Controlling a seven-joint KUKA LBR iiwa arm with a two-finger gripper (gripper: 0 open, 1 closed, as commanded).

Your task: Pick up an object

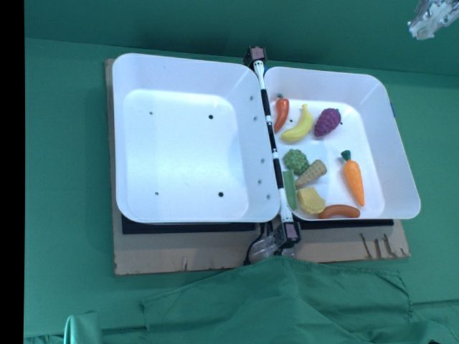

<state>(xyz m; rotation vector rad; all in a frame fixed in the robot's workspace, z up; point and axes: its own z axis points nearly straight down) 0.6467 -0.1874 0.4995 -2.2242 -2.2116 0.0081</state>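
Note:
The right bin [373,106] holds several toy foods. A red pepper [281,110], a yellow banana [300,126] and purple grapes [327,121] lie at its far side. A green broccoli [295,159], a corn cone [311,173], a green pod [289,188], a yellow piece [310,201] and a red sausage [339,211] sit toward the near left. An orange carrot [353,180] lies to the right. My gripper [430,14] hangs high at the top right corner, well away from the bin and with nothing in it.
The left bin [143,77] sits beside the right one, with a black-and-white rod [271,135] along the divide. Both rest on a cardboard sheet [165,260]. Green cloth [287,299] bunches up at the near edge.

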